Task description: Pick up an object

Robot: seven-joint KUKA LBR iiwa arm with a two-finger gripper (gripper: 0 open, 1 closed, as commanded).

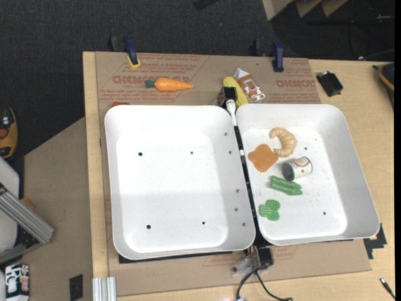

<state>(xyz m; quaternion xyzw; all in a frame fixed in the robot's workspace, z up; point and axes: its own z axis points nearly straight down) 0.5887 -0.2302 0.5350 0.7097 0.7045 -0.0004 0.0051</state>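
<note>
In the right bin, near the frame's centre-right, lie a green leafy toy, a green pod, a small can, an orange slice and a croissant. Farther back, on the bench, a toy carrot rests above the left bin. The hand's state cannot be told.

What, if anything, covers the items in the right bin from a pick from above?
Nothing visible does. The croissant, orange slice, can, green pod and green leaf lie uncovered in the right bin; slice and croissant touch.
</note>
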